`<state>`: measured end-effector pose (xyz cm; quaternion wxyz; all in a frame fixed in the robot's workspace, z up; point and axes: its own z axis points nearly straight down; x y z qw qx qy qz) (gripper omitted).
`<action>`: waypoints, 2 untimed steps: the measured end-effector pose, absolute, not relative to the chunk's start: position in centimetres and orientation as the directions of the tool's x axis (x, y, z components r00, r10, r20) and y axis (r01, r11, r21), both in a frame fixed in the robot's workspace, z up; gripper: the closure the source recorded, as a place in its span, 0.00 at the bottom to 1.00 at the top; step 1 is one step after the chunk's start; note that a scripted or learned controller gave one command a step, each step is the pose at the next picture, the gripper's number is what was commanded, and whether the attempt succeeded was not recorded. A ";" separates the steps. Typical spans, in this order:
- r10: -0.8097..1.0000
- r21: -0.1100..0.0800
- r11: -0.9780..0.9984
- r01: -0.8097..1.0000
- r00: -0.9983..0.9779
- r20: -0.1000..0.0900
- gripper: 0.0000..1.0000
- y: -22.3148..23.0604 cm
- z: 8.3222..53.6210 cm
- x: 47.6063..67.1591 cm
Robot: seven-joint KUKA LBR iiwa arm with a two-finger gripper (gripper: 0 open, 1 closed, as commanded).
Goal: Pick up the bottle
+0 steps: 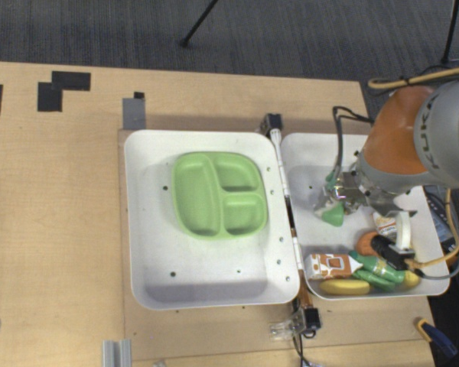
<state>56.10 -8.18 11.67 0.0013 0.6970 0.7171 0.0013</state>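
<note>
My gripper (pixel 336 196) hangs low over the middle of the right bin (pixel 306 167), under the arm's orange band. A small green object (pixel 333 216) sits right at its tip, touching or nearly touching it; whether it is held I cannot tell. What looks like the bottle (pixel 382 271), green with a pale neck, lies on its side along the bin's front wall, well clear of the gripper toward the front right.
An orange-and-white carton (pixel 329 264) and a yellow banana (pixel 344 287) lie by the bottle in the front corner. An orange item (pixel 366 241) is partly hidden behind the wrist. A green divided plate (pixel 218 193) rests in the left bin (pixel 149 228).
</note>
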 end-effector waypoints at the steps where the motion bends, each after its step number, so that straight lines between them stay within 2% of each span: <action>1: 0.994 0.003 0.113 0.994 -0.113 0.000 1.00 -1.9 18.5 56.4; 2: 1.000 0.001 0.007 1.000 -0.007 0.001 1.00 6.0 18.4 54.2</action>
